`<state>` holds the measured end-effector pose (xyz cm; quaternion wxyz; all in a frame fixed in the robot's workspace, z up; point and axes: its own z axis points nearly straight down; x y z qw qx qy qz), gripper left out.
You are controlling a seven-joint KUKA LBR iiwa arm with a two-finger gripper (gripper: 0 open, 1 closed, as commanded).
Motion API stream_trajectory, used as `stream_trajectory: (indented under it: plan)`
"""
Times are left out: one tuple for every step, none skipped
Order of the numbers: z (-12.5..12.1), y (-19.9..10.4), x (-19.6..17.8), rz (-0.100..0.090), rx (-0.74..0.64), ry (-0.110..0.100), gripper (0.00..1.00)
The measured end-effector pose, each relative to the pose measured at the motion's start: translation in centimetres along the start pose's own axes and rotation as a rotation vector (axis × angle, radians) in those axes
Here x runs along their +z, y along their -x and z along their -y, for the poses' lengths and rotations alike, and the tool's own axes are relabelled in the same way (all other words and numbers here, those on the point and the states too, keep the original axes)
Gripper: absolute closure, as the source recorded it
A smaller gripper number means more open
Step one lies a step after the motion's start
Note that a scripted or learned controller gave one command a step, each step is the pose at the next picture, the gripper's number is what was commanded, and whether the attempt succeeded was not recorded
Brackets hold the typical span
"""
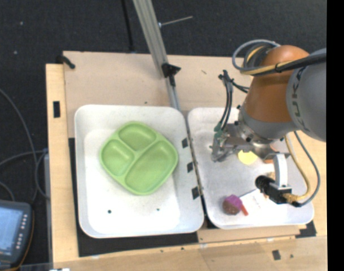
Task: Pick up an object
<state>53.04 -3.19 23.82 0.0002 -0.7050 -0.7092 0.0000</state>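
The arm is reaching into the right bin [217, 222], and its gripper [220, 151] is hanging low over the bin floor, near the left wall. I cannot tell the state of the claw.

A yellow object [248, 158] is lying just beside the gripper, partly hidden under the wrist. It is looking thin and light, maybe slippery, so a pinch across its edge seems best. A small purple object [232, 204] is resting near the front wall; it is looking rounder and easier to take. In the left bin [93, 219] a green divided plate [139, 158] is lying.
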Motion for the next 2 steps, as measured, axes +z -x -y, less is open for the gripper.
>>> stream_trajectory:
  plan:
    - [0.1, -5.1, 0.6, -0.001, -0.001, 0.000, 1.00]
    - [-1.2, -10.1, 1.1, -0.001, -0.002, 0.001, 1.00]
